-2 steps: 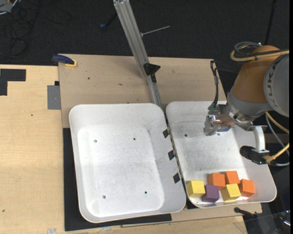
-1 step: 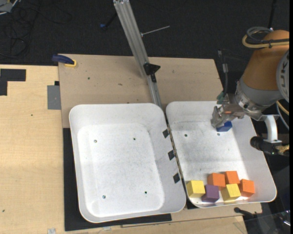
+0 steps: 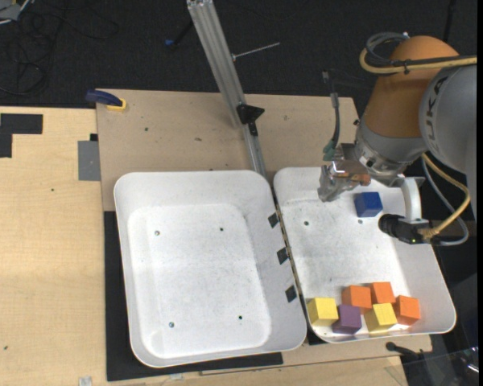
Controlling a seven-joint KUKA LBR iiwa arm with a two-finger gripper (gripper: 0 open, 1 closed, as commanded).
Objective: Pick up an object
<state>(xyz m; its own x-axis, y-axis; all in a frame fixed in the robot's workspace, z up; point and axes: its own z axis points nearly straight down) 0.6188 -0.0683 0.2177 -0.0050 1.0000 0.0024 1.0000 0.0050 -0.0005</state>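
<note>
In the right bin: blocks near, gripper far.

At the right bin's (image 3: 435, 284) near edge I see a cluster of blocks, yellow (image 3: 323, 309), purple (image 3: 349, 318), yellow, and three orange (image 3: 357, 296). Farther back a blue cube (image 3: 369, 204) sits alone, just right of my gripper (image 3: 332, 185). I cannot tell its opening from here. I'd pick the lone cube: centre over it, square the wrist to its faces, descend straight, then close.
</note>
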